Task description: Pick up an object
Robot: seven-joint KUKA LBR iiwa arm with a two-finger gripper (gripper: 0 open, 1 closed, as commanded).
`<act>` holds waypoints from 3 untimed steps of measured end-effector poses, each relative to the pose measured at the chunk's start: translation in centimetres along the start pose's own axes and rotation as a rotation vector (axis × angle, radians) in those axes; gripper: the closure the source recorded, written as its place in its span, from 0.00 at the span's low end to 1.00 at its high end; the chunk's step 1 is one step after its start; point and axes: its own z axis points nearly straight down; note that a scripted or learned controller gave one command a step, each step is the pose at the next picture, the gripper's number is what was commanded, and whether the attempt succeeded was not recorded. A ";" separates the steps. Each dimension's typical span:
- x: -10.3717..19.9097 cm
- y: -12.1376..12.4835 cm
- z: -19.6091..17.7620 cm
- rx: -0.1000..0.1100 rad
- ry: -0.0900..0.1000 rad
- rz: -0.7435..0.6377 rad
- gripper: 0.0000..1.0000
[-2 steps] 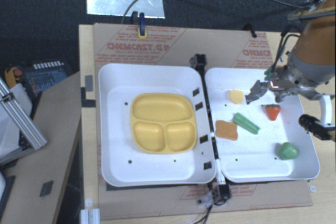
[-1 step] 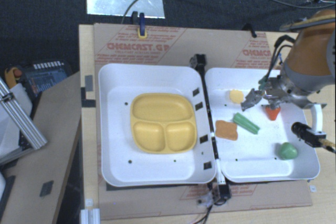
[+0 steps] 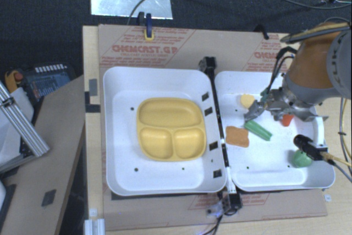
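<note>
several small things lie in the right bin point(image 3: 275, 176), and the gripper point(image 3: 257, 111) hangs low over them, near a green stick-shaped piece point(image 3: 258, 130) that lies slanted on the bin floor. whether the gripper is released or clenched i cannot tell, because the view is too small and the wrist covers much of it; nothing is seen held. just left of the green piece is a flat orange block point(image 3: 237, 136), above it a small yellow piece point(image 3: 247, 100), to the right a small red-orange piece point(image 3: 286, 119) partly under the arm, and in the lower right corner a round green thing point(image 3: 301, 159). the left bin point(image 3: 118, 173) carries a yellow divided tray point(image 3: 170, 128). the green piece looks like a light, stiff plastic toy, probably smooth and a little slippery, so it may roll or slide away if pushed at an end. i judge the best hold is across its narrow middle. the orange block looks low and flat, harder to take.
</note>
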 end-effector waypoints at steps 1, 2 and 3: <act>-0.1 0.2 4.2 0.000 0.000 0.000 0.00; -0.1 0.3 2.9 -0.006 -0.002 0.001 1.00; -0.2 0.2 -1.5 -0.009 -0.002 -0.002 1.00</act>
